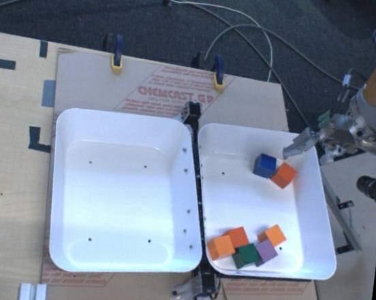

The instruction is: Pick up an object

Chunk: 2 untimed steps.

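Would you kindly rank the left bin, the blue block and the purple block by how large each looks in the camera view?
1. Left bin, by far the largest.
2. Blue block and purple block look about alike, so I would not rank them.

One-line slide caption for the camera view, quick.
Pincer hovers at the right bin's far edge near a blue cube touching an orange cube.
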Available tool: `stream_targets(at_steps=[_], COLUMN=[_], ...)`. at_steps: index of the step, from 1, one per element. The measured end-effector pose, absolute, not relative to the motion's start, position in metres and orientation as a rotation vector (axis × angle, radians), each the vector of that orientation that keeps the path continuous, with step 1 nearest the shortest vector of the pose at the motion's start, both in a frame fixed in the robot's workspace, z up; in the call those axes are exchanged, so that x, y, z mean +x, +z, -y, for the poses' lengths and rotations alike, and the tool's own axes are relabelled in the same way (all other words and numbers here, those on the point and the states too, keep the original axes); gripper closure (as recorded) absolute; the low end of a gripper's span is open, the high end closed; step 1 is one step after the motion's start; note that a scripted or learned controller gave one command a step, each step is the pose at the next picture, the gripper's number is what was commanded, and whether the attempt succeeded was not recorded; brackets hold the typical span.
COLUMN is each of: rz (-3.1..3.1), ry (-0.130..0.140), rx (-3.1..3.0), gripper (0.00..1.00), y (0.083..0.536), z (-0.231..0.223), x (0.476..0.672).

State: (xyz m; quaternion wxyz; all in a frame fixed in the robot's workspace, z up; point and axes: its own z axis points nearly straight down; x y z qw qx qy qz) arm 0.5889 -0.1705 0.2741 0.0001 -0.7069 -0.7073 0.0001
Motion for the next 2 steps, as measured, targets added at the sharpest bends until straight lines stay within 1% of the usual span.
stream_targets(at_steps=[1,2], rz=[2.214,2.223], ry=[0.010,0.003], rx=[-2.216,-2.216], gripper=[0.00,0.00], y=[0.153,0.086], z=[0.176,0.152], x=[0.562,0.607])
